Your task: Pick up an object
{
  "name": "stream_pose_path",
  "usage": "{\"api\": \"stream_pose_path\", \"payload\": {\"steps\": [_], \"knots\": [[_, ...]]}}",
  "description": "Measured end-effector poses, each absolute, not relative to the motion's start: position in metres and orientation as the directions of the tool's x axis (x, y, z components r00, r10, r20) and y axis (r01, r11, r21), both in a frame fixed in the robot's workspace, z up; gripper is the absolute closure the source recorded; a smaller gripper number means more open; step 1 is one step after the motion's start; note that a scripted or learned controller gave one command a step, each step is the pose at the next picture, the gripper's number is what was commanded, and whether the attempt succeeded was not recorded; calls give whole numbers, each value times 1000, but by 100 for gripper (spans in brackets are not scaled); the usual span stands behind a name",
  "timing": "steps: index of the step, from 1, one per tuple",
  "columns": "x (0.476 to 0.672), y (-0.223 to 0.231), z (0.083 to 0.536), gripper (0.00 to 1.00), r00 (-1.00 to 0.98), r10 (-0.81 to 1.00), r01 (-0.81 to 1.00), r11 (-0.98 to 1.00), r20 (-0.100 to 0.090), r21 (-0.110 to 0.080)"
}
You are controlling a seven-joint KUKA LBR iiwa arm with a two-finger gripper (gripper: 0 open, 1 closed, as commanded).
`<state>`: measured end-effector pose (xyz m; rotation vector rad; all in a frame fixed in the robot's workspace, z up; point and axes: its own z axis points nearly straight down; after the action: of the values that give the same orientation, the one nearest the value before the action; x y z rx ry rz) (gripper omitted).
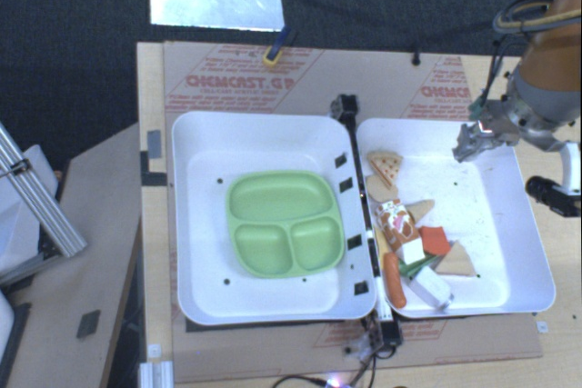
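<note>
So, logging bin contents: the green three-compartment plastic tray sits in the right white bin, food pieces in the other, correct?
Not quite: the camera view shows the green three-compartment plastic tray in the left white bin; the food pieces lie in the right white bin.

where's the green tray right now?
The green tray lies flat in the left bin, roughly centred, its two small compartments toward the near edge. The toy food pile sits in the right bin, across the divider.

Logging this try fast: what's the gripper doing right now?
Gripper: above the right bin's far side, nothing seen in it; open or closed cannot be told.
</note>
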<state>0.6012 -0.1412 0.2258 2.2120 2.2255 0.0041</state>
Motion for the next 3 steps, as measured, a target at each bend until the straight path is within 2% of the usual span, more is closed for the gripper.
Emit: {"api": "stream_pose_path", "payload": {"steps": [1, 2, 3], "knots": [[603, -95, 218, 100, -9, 1000, 1000, 9, 2, 2], [611, -39, 231, 100, -11, 1000, 1000, 11, 2, 4], [601, -2, 231, 100, -8, 1000, 1000, 8, 1, 1]]}}
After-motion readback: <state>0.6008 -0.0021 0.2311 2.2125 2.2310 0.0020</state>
